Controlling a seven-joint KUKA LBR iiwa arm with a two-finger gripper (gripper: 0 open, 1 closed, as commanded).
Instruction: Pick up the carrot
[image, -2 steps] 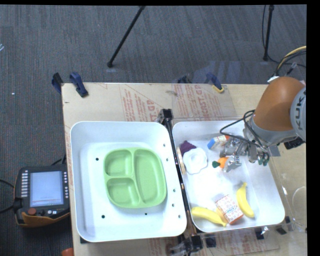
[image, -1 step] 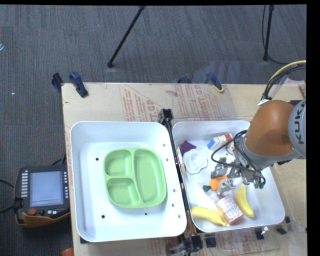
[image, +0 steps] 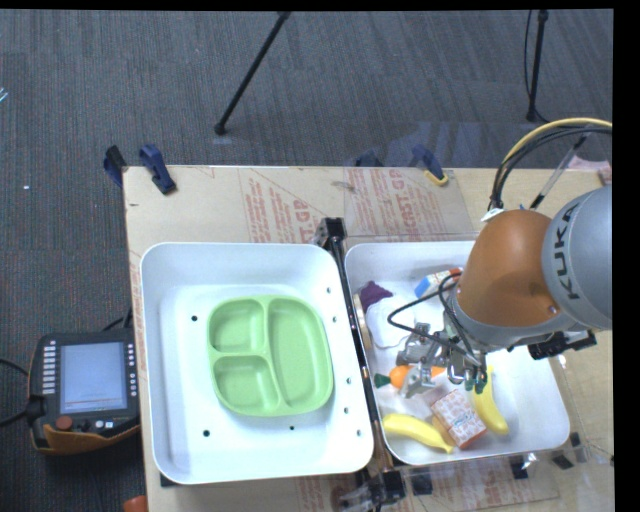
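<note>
The carrot is small and orange with a green tip at its left end, and it lies near the left side of the right bin. My gripper is low in that bin, right over the carrot's right end and touching or nearly touching it. The arm's orange band and grey wrist hide the middle of the bin behind the gripper. Part of the carrot is covered by the gripper's metal parts.
Two yellow bananas and a reddish packet lie just in front of the gripper. A purple item and a blue-white item sit at the bin's back. The left bin holds a green divided plate.
</note>
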